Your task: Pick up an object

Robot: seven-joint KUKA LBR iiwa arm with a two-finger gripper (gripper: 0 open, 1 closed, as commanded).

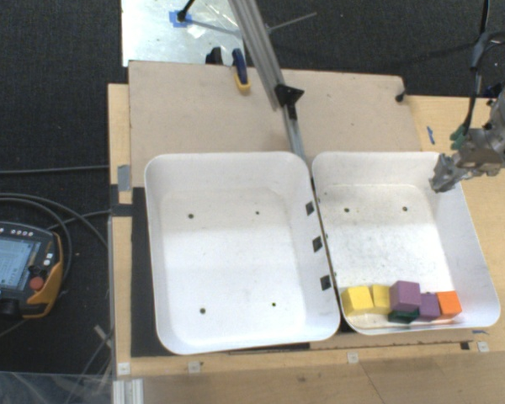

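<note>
Arm enters from right; tool (445,178) hangs over right bin (379,225) far right corner, tool state unclear. Blocks (401,300) along bin's near edge.

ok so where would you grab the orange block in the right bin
Take the small orange block from straight above, closing on its far and near faces. Its left face sits against a purple block and its right side lies close to the right white bin's sloped wall, so those sides offer little room. The end effector is over the bin's far right corner.
</note>
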